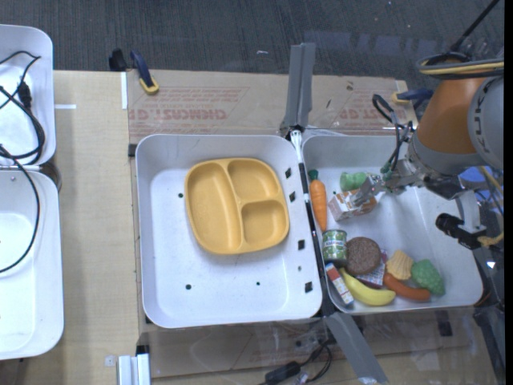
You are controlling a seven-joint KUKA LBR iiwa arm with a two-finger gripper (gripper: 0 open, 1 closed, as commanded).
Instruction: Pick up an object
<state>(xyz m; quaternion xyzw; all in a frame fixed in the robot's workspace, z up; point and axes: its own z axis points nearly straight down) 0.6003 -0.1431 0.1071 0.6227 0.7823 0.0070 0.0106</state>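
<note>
You see the gripper [370, 189] low in the right bin [449, 215], its fingers pinching a crinkled snack packet [353, 205] just right of the carrot [319, 203], while the yellow divided plate [236, 204] sits in the left bin [160, 239].

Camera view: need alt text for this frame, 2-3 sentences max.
A grey and orange robot arm reaches from the right, its gripper low over a snack packet in the right bin. That bin also holds toy food: carrot, banana, burger patty, a small can. The left bin holds a yellow divided plate.
</note>
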